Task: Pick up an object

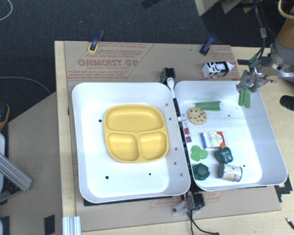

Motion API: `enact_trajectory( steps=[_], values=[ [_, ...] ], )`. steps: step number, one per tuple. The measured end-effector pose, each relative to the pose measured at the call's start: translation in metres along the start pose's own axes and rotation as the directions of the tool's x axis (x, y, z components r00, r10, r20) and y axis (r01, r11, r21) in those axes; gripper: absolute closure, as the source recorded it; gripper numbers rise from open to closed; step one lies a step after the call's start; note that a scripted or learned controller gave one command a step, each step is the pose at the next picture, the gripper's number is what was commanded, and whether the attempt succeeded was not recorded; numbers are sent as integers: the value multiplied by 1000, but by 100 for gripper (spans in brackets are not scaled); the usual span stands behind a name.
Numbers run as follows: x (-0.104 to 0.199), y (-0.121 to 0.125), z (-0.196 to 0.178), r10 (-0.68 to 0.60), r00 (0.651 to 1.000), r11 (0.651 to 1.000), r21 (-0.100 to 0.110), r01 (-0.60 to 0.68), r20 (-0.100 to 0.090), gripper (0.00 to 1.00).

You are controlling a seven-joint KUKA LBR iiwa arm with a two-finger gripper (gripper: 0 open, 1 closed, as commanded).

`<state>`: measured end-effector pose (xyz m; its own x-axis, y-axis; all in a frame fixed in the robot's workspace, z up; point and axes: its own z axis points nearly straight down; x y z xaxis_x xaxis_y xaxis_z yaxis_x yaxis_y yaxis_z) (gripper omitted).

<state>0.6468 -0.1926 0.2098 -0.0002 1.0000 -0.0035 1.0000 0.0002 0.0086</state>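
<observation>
Seemingly, the jaws grip a green stick.

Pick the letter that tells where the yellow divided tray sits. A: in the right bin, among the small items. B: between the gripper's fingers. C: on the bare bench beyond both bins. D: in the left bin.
D: the yellow divided tray lies flat in the middle of the left bin, while the cookie and other small items lie in the right bin.
</observation>
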Motion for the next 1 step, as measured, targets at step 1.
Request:
enact_trajectory(
  steps=[1],
  values=[
    [0,1,-17,-1,1000,1000,3,1,-1,100]
  ],
)
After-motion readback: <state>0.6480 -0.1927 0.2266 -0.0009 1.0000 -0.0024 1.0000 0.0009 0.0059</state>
